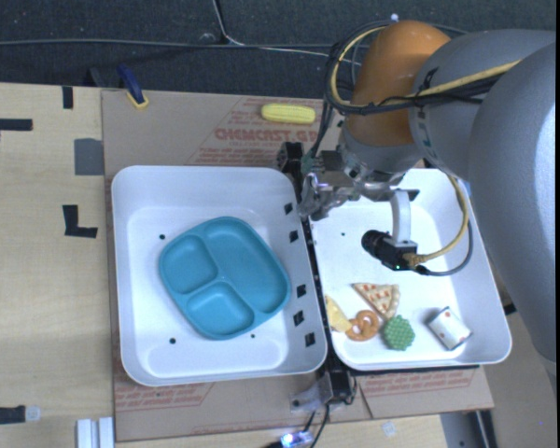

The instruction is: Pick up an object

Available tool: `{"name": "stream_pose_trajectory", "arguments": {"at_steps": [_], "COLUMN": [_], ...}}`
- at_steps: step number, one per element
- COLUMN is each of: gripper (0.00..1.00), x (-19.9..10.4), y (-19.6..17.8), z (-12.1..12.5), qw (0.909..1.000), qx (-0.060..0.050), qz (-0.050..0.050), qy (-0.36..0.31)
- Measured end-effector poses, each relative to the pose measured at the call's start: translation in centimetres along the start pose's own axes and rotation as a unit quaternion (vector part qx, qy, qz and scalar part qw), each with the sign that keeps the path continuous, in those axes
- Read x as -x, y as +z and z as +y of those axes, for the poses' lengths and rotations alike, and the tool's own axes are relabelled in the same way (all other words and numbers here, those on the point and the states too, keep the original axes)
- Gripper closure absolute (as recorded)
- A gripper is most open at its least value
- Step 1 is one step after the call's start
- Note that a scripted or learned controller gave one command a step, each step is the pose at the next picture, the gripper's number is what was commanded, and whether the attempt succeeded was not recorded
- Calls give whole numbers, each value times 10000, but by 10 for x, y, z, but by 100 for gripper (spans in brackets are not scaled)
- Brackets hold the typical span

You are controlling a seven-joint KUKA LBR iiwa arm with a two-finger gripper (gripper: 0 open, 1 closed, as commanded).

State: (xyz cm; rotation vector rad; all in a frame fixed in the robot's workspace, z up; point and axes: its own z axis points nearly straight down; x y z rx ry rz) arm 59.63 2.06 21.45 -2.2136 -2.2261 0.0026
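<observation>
1. The gripper [315, 199] hung at the upper left corner of the right bin [497, 342]. Whether it was open, or held anything, I could not tell.
2. The pickable things lay at lower right of the frame: wedge [377, 297], pretzel [362, 326], green toy [399, 332] and white block [447, 327].
3. The step looked like approach. The next move called for reaching that cluster and descending on one piece, likeliest the block, which sat apart.
</observation>
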Motion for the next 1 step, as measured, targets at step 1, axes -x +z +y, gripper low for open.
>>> {"name": "stream_pose_trajectory", "arguments": {"at_steps": [1], "gripper": [100], "x": [-50], "y": [-9], "z": [3], "qw": [10000], "qx": [8], "qz": [5], "qy": [-6]}}
